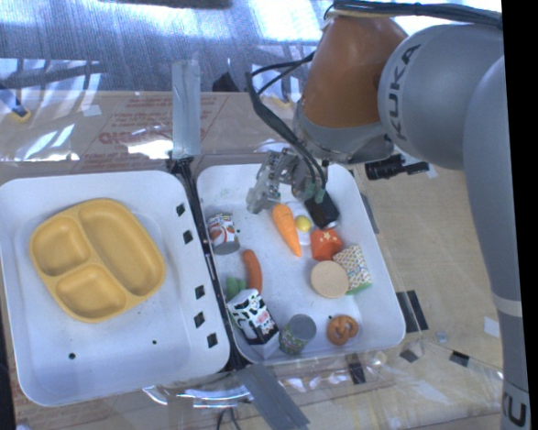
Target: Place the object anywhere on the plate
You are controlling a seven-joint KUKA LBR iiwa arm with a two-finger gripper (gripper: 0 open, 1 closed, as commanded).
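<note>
Spreading under both bins is a tan tabletop (pixel 418 245), covered at the far side by brown cardboard with red print (pixel 125 132) and crossed by a strip of grey tape (pixel 186 105); crinkled clear plastic (pixel 290 383) edges the near side, and a ribbed blue-grey surface (pixel 54 27) fills the background. The carrot (pixel 286 228) lies in the upper middle of the right bin (pixel 284 291), flat on the white floor. Its long axis runs almost straight from the far side to the near side, with the thick end far and the tapered tip near, leaning slightly right. The gripper (pixel 265 189) hangs just up and left of the carrot's thick end, and I cannot tell whether it is released or clenched, nor whether it touches the carrot. Well left of the carrot, in the left bin (pixel 18 301), sits the yellow three-part plate (pixel 97 258). Just right of the carrot are a small yellow piece (pixel 303 224) and a red tomato (pixel 325 242). Below and right of the carrot lie a round tan disc (pixel 329 279), a patterned block (pixel 353 266) and a pretzel (pixel 342 327). Left of the carrot stands a small labelled can (pixel 222 233). Below and left of the carrot are an orange-red sausage (pixel 252 269), a cow-print carton (pixel 251 314) and a grey can (pixel 300 331).
</note>
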